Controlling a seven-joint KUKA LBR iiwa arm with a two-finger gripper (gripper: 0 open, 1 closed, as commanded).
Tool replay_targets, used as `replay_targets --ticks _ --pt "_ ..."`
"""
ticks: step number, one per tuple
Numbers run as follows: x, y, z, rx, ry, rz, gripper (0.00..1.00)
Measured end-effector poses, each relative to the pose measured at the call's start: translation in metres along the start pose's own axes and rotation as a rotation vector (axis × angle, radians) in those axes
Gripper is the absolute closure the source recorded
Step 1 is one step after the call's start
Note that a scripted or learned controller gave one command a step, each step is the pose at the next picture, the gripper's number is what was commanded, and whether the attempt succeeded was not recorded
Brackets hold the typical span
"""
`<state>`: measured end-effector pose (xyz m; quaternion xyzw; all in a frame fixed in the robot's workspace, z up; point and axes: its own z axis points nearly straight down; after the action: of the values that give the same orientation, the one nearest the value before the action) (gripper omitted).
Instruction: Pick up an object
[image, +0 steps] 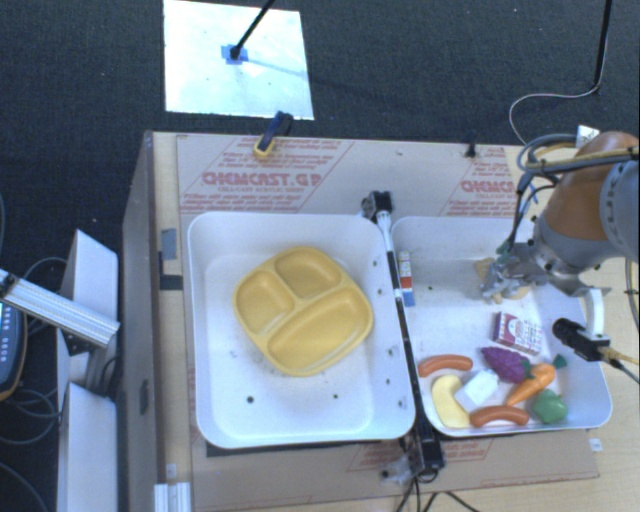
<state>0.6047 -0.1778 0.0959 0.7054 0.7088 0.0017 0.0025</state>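
My gripper (500, 282) hangs low over the back of the right bin (440, 250), reaching in from the right under the grey wrist with its orange band. A small tan object (518, 291) lies right under it, partly hidden; whether it is touched I cannot tell. Toward the bin's front lie a red-and-white carton (517, 331), purple grapes (505, 363), an orange carrot (537, 381), a green pepper (548, 407), two sausages (445, 365) (497, 416), a yellow banana (447, 400) and a white block (480, 387).
The left bin (215, 380) holds a yellow divided plate (302, 309). A pen-like stick (404, 278) lies along the divider between the bins. A black part (580, 340) juts over the right bin's right rim. Cables run behind the arm.
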Motion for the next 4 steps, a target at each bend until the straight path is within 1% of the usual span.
replay_targets --ticks 1,2,3,4 --pt "-0.029 -0.052 -0.086 0.002 -0.002 0.004 1.00" --pt "0.025 -0.028 -0.095 0.003 0.002 0.000 1.00" --pt "0.072 -0.032 -0.121 0.003 0.002 0.000 1.00" --pt "0.125 -0.055 -0.120 0.004 0.002 0.000 1.00"
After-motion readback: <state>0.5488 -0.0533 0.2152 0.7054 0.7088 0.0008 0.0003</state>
